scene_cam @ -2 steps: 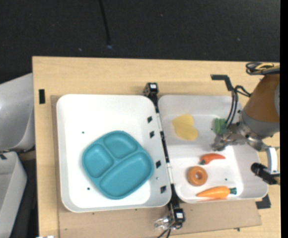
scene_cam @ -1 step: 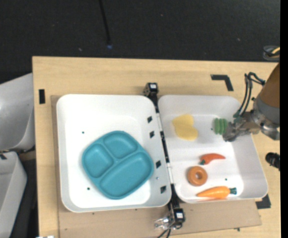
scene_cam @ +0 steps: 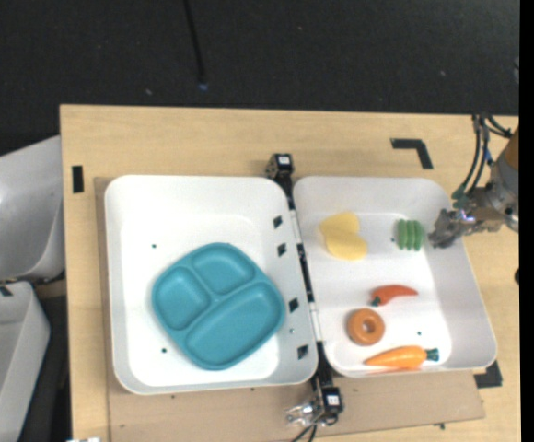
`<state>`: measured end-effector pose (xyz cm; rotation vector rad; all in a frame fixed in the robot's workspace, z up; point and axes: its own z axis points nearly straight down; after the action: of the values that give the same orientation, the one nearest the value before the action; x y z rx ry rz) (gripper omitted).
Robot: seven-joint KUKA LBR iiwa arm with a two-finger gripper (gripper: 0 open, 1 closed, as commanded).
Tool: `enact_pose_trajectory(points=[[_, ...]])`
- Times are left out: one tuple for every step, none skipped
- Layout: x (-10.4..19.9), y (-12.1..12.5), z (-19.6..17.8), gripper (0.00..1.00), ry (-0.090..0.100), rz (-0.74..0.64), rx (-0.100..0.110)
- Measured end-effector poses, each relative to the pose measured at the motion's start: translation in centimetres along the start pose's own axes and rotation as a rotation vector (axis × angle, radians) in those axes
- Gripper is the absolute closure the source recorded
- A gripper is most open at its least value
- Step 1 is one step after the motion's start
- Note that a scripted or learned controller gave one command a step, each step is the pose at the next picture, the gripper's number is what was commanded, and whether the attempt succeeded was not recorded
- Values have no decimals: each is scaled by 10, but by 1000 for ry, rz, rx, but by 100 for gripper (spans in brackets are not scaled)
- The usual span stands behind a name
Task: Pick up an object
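The right bin (scene_cam: 460, 288) holds several toy foods. A yellow piece (scene_cam: 344, 236) lies toward its back left, and a green ridged piece (scene_cam: 409, 235) sits to the right of it. A red chili (scene_cam: 393, 294) lies mid-bin, an orange ring (scene_cam: 366, 326) is in front of it, and an orange carrot (scene_cam: 399, 358) rests along the front wall. My gripper (scene_cam: 445, 228) hangs at the bin's right rim, just right of the green piece, with nothing seen between its fingers.
The left bin (scene_cam: 129, 247) holds a blue divided plate (scene_cam: 216, 305). Small black clips (scene_cam: 281, 165) sit along the seam between the bins. A white object (scene_cam: 14, 219) stands off the bench's left edge. The arm's cables (scene_cam: 481, 159) rise at the right.
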<state>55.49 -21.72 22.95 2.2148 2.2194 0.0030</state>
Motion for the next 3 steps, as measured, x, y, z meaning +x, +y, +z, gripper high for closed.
enact_pose_trajectory(points=[[44, 9, 5, 100, 3, -4, 5], [89, 17, -6, 100, 3, -4, 2], [146, 16, -1, 100, 4, -5, 5]])
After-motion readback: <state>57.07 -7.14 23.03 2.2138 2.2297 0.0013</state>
